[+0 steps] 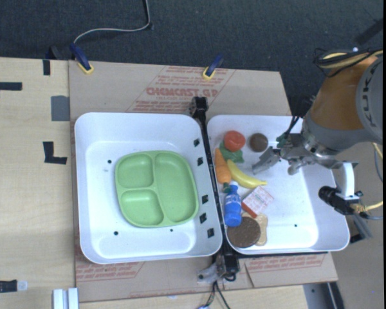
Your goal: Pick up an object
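Note:
The right bin (pixel 321 230) holds several small objects along its left side: a red tomato (pixel 234 140), a brown round piece (pixel 258 141), an orange carrot (pixel 222 170), a yellow banana (pixel 246 176), a blue bottle (pixel 232 208), a red-and-white packet (pixel 259 201) and a dark round cookie (pixel 246 232). My gripper (pixel 278 158) hangs over the middle of this bin, just right of the banana and below the brown piece. Its fingers (pixel 265 161) stand apart with nothing between them.
The left bin (pixel 96 134) bears a green divided plate (pixel 157 188). A black divider with clips (pixel 206 172) runs between the two bins. The grey arm with its orange band (pixel 340 102) comes in from the right, over the right bin's far edge.

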`<state>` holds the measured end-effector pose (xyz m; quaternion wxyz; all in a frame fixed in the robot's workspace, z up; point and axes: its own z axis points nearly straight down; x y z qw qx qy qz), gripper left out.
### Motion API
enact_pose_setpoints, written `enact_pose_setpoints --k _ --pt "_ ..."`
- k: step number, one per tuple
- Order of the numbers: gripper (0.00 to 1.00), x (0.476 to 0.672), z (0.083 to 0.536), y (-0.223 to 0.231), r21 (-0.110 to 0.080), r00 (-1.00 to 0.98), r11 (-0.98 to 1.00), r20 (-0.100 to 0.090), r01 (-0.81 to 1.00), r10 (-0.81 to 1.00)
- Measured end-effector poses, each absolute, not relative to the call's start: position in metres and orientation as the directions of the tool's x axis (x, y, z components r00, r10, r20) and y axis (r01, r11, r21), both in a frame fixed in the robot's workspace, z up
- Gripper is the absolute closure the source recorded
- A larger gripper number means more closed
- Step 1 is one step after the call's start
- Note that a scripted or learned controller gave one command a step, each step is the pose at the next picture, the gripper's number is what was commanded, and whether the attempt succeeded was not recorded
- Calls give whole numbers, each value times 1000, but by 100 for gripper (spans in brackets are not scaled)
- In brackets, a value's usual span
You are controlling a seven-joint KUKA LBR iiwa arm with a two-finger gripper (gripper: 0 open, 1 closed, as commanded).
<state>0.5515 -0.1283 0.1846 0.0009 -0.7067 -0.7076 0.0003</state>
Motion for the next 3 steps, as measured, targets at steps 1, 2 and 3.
enact_pose_setpoints --k 1,2,3 --pt "0 608 98 -110 -4 -1 1 0 1000 1000" --pt "0 663 85 -99 2 -2 2 0 1000 1000" --pt "100 663 96 -99 2 -2 2 -1 1000 1000"
